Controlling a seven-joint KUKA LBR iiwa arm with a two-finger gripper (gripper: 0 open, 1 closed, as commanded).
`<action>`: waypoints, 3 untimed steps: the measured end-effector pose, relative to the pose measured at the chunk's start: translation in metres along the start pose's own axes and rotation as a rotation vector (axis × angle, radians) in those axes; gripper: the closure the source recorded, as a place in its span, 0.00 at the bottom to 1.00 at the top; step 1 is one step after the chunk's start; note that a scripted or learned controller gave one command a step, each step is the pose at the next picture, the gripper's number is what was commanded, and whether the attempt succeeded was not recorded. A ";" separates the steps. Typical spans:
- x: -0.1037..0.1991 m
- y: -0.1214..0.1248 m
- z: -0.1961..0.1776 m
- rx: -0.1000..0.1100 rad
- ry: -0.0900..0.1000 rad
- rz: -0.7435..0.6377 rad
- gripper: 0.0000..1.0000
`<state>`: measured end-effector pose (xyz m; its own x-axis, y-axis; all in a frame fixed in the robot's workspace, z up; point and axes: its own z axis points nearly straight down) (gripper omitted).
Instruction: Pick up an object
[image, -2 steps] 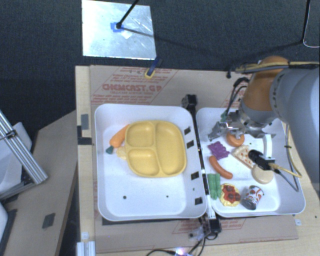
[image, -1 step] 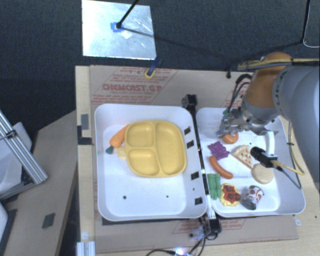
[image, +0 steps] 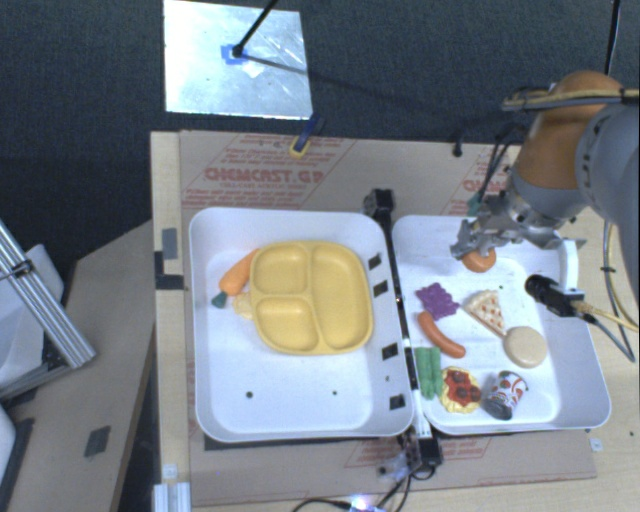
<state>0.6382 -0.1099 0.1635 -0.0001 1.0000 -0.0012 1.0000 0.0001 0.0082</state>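
My gripper (image: 478, 247) stands low in the right bin (image: 590, 400), directly over a small orange object (image: 480, 262) at the bin's far side; nothing lifted yet, grasp and raise outstanding, closure undetermined from this view.

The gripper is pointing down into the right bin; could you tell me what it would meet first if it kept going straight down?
Most likely the small orange object directly beneath the gripper in the right bin. They may already be touching; depth is unclear from this slanted view.
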 end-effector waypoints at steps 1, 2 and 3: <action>0.003 0.001 -0.065 -0.001 0.000 -0.004 1.00; 0.003 0.002 -0.062 0.004 0.000 -0.004 1.00; 0.061 0.010 -0.053 0.006 0.004 -0.009 1.00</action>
<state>0.6481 -0.0484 0.2167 -0.0094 1.0000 0.0025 1.0000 0.0094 0.0024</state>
